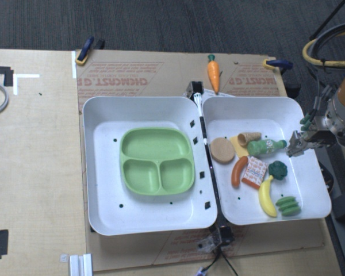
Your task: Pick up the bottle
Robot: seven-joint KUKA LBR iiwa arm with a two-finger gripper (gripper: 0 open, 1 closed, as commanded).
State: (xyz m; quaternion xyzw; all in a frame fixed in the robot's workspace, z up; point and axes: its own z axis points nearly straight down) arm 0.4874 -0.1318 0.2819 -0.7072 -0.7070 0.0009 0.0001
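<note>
Bottle [265, 147] lies on its side in right bin [310, 180], cap toward the gripper [295, 145]. Fingers just beside the cap; their opening cannot be told.

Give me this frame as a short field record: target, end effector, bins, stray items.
target: green bottle, lying on its side in the right bin, cap toward the end effector
end effector: at the bin's right side, just off the bottle's cap end; nothing seen held
target neighbours: round cookie, cone, cheese slice, sausage, red-and-white packet, broccoli
other right bin items: banana, green pod
left bin: holds a green divided plate
outside bins: carrot on the cardboard behind them
</note>
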